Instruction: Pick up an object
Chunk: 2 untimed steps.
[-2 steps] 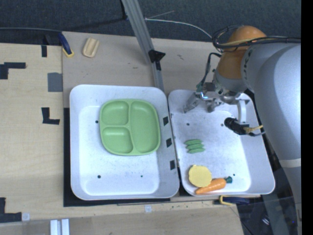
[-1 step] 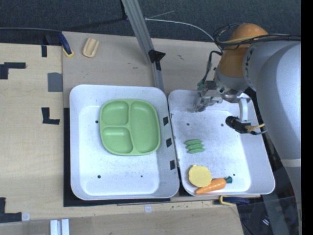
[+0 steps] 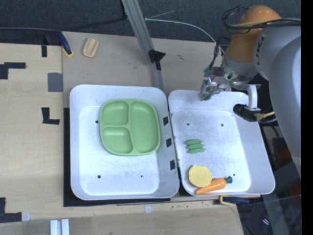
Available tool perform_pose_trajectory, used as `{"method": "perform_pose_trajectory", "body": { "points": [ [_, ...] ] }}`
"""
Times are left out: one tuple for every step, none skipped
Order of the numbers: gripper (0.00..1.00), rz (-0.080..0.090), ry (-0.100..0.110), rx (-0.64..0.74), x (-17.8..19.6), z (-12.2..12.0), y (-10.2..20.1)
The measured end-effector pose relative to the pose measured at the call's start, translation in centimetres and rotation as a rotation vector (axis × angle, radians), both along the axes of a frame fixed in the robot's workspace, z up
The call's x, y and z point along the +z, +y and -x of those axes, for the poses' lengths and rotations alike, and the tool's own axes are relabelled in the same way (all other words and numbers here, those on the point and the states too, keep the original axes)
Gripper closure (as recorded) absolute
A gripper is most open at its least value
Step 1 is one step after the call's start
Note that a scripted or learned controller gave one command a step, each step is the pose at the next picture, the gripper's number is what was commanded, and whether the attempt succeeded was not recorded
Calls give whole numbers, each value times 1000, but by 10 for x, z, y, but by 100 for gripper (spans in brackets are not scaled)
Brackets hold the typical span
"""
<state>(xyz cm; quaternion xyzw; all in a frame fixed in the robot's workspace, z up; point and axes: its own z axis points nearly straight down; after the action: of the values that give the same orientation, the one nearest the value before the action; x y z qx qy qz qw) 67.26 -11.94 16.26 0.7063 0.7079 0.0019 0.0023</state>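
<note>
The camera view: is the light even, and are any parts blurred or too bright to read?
In the camera view the light is soft and even, with weak shadows; the green divided plate, the green pea pod and the toy carrot read clearly. The gripper is small and slightly soft, so its fingers are hard to judge. The arm's grey casing at the right edge looks pale and out of focus.

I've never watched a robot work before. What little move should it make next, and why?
Probably swing toward the near side of the right bin and lower. The pincer sits over that bin's far edge, while the green pea pod, yellow disc and carrot lie nearer the front.
</note>
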Motion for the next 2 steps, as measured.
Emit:
{"method": "perform_pose_trajectory", "body": {
  "points": [
    [100,0,2,-1,47,-1,0],
    [100,-2,8,3,47,9,46]
  ]
}}
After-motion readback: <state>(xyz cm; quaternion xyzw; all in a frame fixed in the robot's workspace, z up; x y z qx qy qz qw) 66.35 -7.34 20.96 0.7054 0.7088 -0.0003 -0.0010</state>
